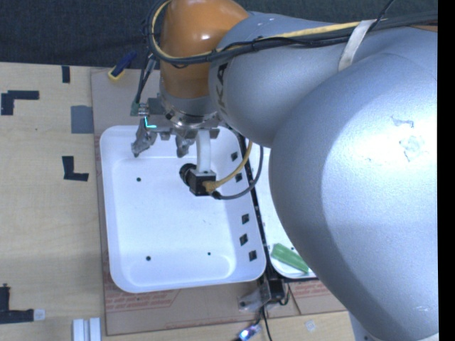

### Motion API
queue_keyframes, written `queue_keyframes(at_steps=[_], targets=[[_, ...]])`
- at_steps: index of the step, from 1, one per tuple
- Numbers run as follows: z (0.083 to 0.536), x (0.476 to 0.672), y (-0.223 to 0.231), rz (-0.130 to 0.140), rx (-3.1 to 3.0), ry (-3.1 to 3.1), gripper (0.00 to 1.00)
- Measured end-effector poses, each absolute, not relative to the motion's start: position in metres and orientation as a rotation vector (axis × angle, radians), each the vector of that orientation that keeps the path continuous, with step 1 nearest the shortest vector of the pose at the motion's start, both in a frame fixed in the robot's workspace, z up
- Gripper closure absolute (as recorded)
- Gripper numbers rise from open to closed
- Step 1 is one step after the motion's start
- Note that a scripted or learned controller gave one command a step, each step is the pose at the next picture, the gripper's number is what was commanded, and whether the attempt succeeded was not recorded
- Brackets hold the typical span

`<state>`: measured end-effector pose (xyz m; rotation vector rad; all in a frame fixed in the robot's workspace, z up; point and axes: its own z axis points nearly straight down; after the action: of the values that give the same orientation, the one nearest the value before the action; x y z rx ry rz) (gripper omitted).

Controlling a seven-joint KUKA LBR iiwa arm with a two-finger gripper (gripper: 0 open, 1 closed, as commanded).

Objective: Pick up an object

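My arm (341,148): it covers most of the right bin, so I could reach blind there.
Left bin (121,261): bare white floor under me; closing here would likely grab nothing.
Green object (290,258): lies in the right bin, at my arm's edge, well apart from my claw.
My claw (163,145): fingers apart, nothing between them, above the left bin's far end.

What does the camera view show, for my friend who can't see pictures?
A big grey robot arm with an orange band reaches in from the right, its gripper hanging over the far end of a shallow white bin. A green object peeks out beside the arm, in the neighbouring bin.
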<state>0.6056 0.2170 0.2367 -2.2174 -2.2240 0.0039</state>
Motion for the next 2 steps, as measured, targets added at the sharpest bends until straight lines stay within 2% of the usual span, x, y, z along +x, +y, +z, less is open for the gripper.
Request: queue_keyframes(at_steps=[1, 2], targets=[[0.246, 0.605, 0.218, 0.006, -2.214, -2.226, 1.00], [0.250, 0.652, 0.235, -0.002, -2.217, -2.226, 1.00]])
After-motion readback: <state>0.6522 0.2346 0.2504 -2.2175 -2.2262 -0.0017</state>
